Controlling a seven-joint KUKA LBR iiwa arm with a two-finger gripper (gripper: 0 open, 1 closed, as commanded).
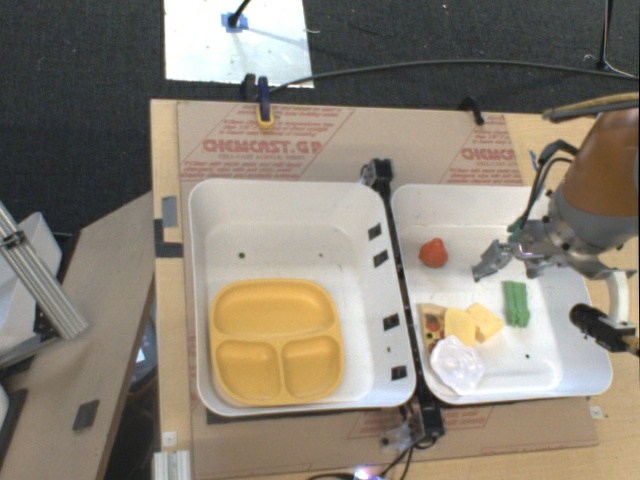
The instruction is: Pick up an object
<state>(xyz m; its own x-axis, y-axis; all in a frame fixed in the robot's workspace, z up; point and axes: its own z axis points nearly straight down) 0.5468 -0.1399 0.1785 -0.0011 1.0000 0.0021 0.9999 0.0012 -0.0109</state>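
Note:
My gripper [494, 263] hangs over the right bin [570, 373], reaching in from the right below the orange wrist band. A small red round object [433, 253] lies to its left, apart from it. A green stick-shaped object [516, 303] lies just below and right of the gripper. Two yellow cheese-like pieces [473, 323] sit near the bin's front, next to a small dark-and-yellow piece [432, 323]. A clear crumpled plastic item [457, 363] rests at the front left corner. I see nothing held in the gripper.
The left bin [300, 203] holds a yellow divided tray [277, 341]. A black-marked divider [392, 268] runs between the bins. A black part of the arm [600, 323] overhangs the right bin's right side. Cables cross the cardboard at the back.

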